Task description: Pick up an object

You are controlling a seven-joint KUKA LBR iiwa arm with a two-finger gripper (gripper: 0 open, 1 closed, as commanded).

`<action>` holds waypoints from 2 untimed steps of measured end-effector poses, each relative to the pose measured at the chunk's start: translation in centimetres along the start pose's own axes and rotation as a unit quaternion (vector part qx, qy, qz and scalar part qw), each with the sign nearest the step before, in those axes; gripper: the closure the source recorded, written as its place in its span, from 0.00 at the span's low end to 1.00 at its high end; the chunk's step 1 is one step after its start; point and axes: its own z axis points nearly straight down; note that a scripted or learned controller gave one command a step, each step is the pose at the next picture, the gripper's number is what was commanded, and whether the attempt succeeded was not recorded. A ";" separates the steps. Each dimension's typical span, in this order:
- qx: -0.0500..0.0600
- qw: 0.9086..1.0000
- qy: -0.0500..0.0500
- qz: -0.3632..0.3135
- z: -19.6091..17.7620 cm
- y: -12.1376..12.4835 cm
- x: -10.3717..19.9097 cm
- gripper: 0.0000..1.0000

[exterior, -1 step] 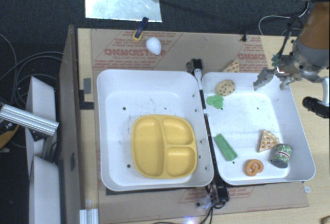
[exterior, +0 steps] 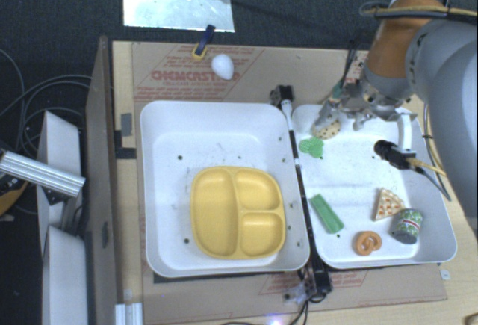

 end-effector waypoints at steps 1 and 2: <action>-0.001 1.000 -0.001 0.002 4.8 -0.1 1.2 0.00; -0.003 1.000 -0.001 0.001 3.4 0.0 1.1 1.00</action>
